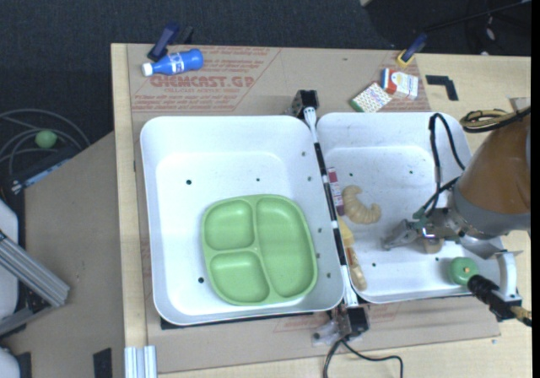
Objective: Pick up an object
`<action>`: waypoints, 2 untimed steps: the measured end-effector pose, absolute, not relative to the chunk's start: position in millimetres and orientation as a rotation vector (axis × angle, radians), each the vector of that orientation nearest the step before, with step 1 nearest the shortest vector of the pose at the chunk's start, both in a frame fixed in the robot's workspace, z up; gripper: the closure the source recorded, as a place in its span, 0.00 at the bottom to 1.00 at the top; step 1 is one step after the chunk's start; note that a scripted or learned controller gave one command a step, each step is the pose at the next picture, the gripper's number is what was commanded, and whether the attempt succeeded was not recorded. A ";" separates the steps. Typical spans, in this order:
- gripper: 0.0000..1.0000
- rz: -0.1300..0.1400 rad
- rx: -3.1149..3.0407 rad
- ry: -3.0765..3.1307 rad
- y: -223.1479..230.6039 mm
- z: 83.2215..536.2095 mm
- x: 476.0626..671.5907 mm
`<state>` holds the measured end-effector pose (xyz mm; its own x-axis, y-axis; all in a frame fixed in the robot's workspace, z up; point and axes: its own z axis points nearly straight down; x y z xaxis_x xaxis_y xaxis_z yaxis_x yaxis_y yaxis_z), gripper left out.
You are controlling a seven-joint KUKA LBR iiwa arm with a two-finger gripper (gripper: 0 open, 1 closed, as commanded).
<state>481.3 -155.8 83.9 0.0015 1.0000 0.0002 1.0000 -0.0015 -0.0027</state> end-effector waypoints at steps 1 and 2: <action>0.00 -0.001 -2.224 -2.224 -212.4 115.3 574.9; 0.00 0.001 -2.222 -2.220 -221.3 151.0 513.7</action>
